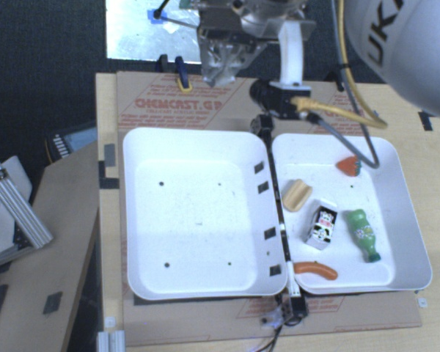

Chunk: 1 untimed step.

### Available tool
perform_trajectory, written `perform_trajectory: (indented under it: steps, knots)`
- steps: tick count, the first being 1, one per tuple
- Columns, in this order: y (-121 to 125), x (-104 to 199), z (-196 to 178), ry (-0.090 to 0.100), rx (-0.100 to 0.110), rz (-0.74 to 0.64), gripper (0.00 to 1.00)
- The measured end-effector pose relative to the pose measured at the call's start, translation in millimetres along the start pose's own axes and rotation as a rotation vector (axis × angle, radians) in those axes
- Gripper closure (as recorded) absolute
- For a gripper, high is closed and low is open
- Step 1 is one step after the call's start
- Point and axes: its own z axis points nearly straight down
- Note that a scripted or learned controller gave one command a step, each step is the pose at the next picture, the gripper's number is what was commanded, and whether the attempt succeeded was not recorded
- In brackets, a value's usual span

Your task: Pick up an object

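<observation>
Overhead, the gripper (221, 68) hangs at the top centre of the frame, above the cardboard sheet (177, 103) behind the two bins and well apart from everything it could pick. Its tips look pale and glassy, and I cannot tell whether they are spread or closed; nothing is visibly between them.

All the loose things lie in the right bin (405, 196). A tan bread-like block (296, 194) sits near the divider in the middle of the frame, with a small black-and-white carton (322, 226) just beside it, lower right. A green bottle (362, 234) lies on its side to the right of the carton, close but apart. An orange sausage (315, 270) rests by the bin's lower edge, and a red-orange piece (348, 166) sits near the upper right corner — a grey cable (350, 142) crosses the bin rim right by it. The left bin (143, 270) shows a bare white floor with a few dark specks.

A yellow cable (345, 50) and the arm's big grey body (403, 35) fill the upper right, cut off by the frame edge. The red-orange piece is too small to identify — its shape is unclear.
</observation>
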Motion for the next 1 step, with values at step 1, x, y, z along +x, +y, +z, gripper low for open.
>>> perform_trajectory:
  steps: [1]
  knots:
    - [-0.7,0.3,-18.8,-0.001,0.001,-0.001,1.0]
